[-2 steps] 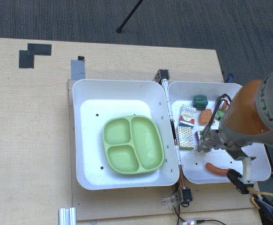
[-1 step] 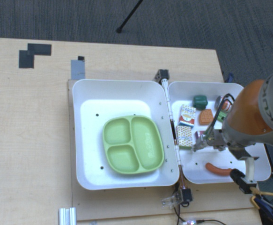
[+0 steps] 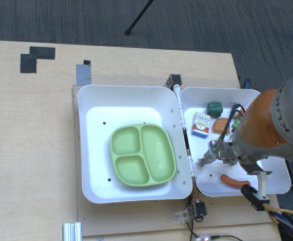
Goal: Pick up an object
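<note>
Hot dog [image 3: 233, 181], a small orange-red sausage toy, lies on the floor of the right bin [image 3: 206, 187] near its front edge, its long axis running roughly left to right with a slight downward tilt toward the right; the gripper [image 3: 210, 154] hangs above the same bin's left-centre floor, just up and to the left of the sausage, apart from it and touching nothing that can be made out; whether the fingers are spread or pressed together cannot be told, since the metal parts blur into the white floor; no object is seen between them. The arm [image 3: 267, 122], grey with an orange band, enters from the right and covers the bin's right half. Other candidates lie toward the far side of the right bin: a small carton [image 3: 201, 124] with a blue and white face, a dark green block [image 3: 214, 108] behind it, and an orange piece [image 3: 219, 126] partly hidden beside the arm; all stand well up from the gripper. The left bin [image 3: 93, 149] holds a green divided plate [image 3: 142, 154], well apart across the shared rim. Judged from this layout, the sausage is the nearest object, and a short shift down and to the right, with the fingers closing across its short axis, would likely suit a grasp.
</note>
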`<action>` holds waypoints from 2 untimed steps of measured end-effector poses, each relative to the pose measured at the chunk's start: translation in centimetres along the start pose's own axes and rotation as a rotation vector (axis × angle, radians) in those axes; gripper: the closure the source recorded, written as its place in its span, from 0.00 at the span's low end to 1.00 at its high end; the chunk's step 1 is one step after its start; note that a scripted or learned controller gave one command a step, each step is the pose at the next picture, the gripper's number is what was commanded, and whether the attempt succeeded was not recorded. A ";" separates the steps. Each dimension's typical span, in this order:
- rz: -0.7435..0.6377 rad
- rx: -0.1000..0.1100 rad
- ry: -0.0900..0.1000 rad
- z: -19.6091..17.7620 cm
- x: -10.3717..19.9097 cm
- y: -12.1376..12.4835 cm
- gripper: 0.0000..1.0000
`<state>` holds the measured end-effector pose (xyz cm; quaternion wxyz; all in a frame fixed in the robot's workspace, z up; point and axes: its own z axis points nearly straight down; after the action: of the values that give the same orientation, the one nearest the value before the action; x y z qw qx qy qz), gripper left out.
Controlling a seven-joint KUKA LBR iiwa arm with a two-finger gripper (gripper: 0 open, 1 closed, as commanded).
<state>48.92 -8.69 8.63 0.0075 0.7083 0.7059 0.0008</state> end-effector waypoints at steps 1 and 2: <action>-0.003 -0.002 0.003 -1.0 0.2 0.2 1.00; -0.003 -0.001 0.004 -1.0 0.2 0.2 0.00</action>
<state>49.07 -8.48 9.61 0.0068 0.7071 0.7071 0.0026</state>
